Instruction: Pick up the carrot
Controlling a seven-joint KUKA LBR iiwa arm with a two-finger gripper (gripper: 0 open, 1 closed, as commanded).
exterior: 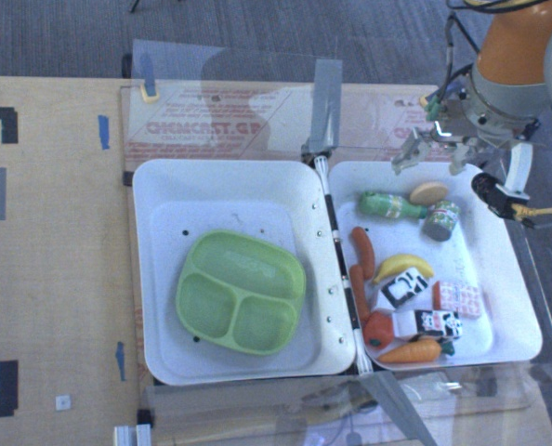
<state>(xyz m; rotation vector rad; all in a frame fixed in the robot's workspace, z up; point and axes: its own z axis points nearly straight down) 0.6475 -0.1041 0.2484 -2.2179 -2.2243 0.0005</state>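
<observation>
The carrot lies at the near edge of the right bin, orange, pointing left, with its green top toward the right. Just beside its tip sits a red tomato; behind it stand a small cow-print carton and a black-and-white tagged block, with a pink wafer off to the right. Farther back come a banana and two red sausages along the bin's left wall, then a green bottle, a small can and a bread roll. The left bin holds a green divided plate (three compartments). At the far right corner the gripper hangs over the bin's back rim – fingers spread apart, nothing between them – well apart from the carrot.
</observation>
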